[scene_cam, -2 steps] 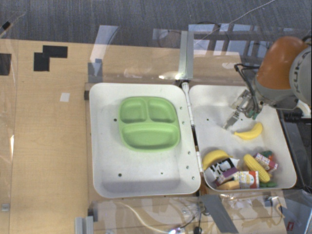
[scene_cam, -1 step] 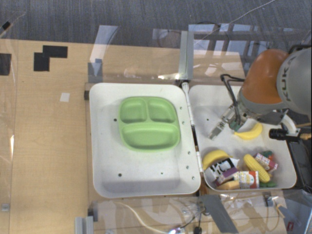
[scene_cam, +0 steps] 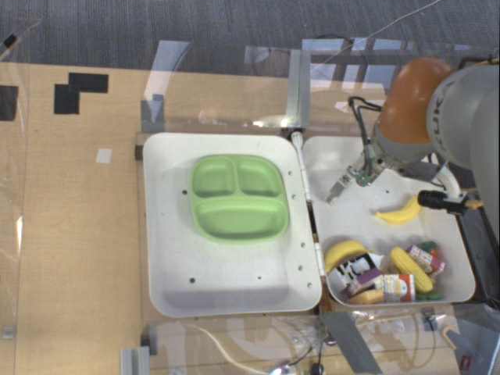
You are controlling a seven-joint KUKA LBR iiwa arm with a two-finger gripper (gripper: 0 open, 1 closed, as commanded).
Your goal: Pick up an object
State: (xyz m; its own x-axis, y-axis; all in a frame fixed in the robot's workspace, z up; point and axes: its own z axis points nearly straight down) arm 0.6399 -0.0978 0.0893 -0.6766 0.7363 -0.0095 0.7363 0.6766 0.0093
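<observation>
Two bins side by side on the bench, arm in from the right.

The left bin (scene_cam: 164,209) carries a divided plate (scene_cam: 238,198), sitting in the middle, a little toward the far edge. The right bin (scene_cam: 320,158) has the gripper (scene_cam: 348,182) over its far half, near the wall the bins share. Just right of the gripper lies a banana (scene_cam: 398,212). Along the near edge sits a cluster: a round fruit (scene_cam: 345,252) on the left, a bottle (scene_cam: 387,289) in front, a corn cob (scene_cam: 412,269) to the right, packets among them.
</observation>
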